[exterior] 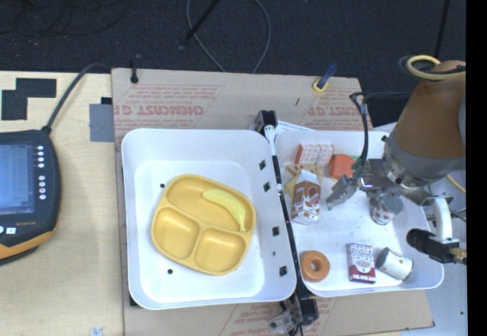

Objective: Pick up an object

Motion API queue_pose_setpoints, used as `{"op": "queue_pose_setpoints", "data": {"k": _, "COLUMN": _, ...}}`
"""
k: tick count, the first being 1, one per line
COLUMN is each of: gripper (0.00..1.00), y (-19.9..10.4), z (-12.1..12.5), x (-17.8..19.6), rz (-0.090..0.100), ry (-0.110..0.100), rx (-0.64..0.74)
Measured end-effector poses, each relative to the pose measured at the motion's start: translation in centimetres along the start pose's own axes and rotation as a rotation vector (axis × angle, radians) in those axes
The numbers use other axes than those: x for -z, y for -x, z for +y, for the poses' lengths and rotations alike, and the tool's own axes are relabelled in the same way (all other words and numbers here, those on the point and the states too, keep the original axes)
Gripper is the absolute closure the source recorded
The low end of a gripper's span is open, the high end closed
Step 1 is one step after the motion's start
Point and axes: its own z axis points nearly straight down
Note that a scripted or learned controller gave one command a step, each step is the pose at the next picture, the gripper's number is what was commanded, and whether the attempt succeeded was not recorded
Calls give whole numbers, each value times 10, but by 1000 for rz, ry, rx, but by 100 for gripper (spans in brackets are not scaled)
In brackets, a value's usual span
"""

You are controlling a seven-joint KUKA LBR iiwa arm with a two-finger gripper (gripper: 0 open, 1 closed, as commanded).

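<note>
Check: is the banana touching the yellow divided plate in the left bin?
Touching. The camera view shows the banana lying inside the yellow plate, resting across its upper compartment with no gap between them.

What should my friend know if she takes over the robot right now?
Gripper: over the right bin, fingers apart, holding nothing.
Right bin things: small carton just left of the fingers, orange block behind them, donut, red box and white cup at the near side.
Left bin: yellow divided plate with a banana on it.
Done: nothing picked up yet.
Left: close on one object and lift it.
</note>
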Motion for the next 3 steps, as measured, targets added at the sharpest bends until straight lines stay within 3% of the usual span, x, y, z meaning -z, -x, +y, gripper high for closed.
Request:
{"op": "queue_pose_setpoints", "data": {"k": 1, "gripper": 0, "y": 66, "z": 34, "x": -5, "rz": -4, "ry": 3, "rx": -2}}
{"op": "queue_pose_setpoints", "data": {"k": 2, "gripper": 0, "y": 63, "z": 88, "x": -92, "rz": 1, "ry": -2, "rx": 3}}
{"op": "queue_pose_setpoints", "data": {"k": 3, "gripper": 0, "y": 89, "z": 120, "x": -119, "rz": -1, "ry": 2, "rx": 4}}
